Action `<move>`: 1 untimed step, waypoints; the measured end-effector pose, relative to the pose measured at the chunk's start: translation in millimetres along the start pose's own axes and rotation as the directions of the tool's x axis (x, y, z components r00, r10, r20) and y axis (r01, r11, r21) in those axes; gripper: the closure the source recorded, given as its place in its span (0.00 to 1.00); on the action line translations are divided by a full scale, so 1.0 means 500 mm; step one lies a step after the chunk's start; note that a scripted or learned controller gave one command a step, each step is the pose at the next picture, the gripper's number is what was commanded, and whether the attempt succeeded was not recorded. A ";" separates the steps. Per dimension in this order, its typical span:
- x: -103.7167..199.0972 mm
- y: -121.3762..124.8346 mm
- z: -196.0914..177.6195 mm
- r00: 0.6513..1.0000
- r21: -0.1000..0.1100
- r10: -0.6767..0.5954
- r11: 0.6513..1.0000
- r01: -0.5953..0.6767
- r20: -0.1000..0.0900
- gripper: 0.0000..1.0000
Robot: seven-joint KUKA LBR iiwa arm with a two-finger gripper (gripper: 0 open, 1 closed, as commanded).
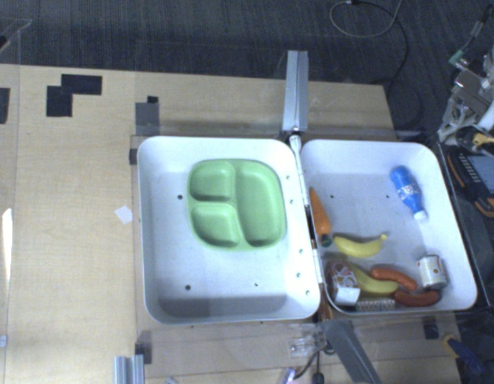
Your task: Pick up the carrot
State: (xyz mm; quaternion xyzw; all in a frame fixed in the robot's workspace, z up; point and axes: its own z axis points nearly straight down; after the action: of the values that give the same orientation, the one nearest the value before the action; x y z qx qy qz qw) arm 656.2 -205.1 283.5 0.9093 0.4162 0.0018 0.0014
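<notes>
Camera view: the carrot (320, 217) lies in the right bin (447, 182), tight against its left wall, long axis running far to near, green end near. A banana (360, 245) sits just right of it. Arm hardware (473, 86) sits at far right, well apart; I cannot tell its grip state.

My arm (475, 94) is cut off by the picture's edge at 3 o'clock, so my fingers cannot be judged. The carrot (320, 217) lies tight against the wall of the right bin (447, 184), and its lower end is too dark to tell. At 5 o'clock the small packet (343, 285) is too blurred to read. The lower sausage (417, 298) partly hides against the rim.
</notes>
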 end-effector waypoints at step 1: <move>0.044 -0.132 -0.141 1.000 -0.001 -0.013 1.000 0.013 -0.002 1.00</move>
State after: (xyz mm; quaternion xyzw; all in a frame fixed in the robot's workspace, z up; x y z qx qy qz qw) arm 620.3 -145.5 353.7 0.9066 0.4220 0.0028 0.0017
